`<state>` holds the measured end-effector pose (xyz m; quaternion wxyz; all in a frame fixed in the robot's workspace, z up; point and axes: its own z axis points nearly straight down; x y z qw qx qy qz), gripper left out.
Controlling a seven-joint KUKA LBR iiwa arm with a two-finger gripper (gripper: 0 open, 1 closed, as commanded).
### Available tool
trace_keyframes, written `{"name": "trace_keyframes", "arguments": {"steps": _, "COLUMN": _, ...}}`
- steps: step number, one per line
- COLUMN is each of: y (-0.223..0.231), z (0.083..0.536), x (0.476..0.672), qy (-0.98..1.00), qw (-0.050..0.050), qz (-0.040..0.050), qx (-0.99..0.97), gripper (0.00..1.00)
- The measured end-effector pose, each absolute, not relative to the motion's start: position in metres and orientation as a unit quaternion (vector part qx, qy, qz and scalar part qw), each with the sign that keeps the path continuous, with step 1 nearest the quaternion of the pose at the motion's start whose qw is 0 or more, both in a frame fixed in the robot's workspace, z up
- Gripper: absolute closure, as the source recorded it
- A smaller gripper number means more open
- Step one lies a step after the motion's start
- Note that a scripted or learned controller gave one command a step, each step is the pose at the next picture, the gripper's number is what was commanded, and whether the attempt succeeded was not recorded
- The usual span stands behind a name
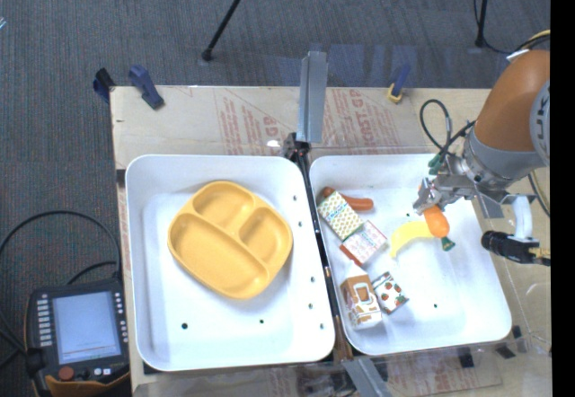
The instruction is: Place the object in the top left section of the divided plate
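Yellow divided plate (230,238) lies in left bin (144,207), nearer its far edge, all sections bare. Gripper (435,204) low over right bin (485,314), near far right corner, directly above carrot (437,223); carrot looks to sit at fingertips, but grip state cannot be read. Banana (409,236) just beside carrot. Small cartons (339,213) and sausage (358,203) along bin's left edge.

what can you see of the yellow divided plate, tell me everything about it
The yellow divided plate looks like smooth moulded plastic with rounded corners. Raised ridges split it into three sections: two smaller ones toward the top and right, one larger along the lower left. It lies flat, turned at an angle, in the left white bin, resting on the bin floor. Nothing sits in its sections.
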<state>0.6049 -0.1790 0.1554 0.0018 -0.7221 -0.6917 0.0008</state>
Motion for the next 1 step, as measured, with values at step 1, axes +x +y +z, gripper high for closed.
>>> {"name": "trace_keyframes", "arguments": {"steps": 1, "y": -0.0956, "z": 0.2530, "x": 0.6279, "qy": -0.725, "qw": 0.002, "qz": 0.0013, "qx": -0.689, "gripper": 1.00}}
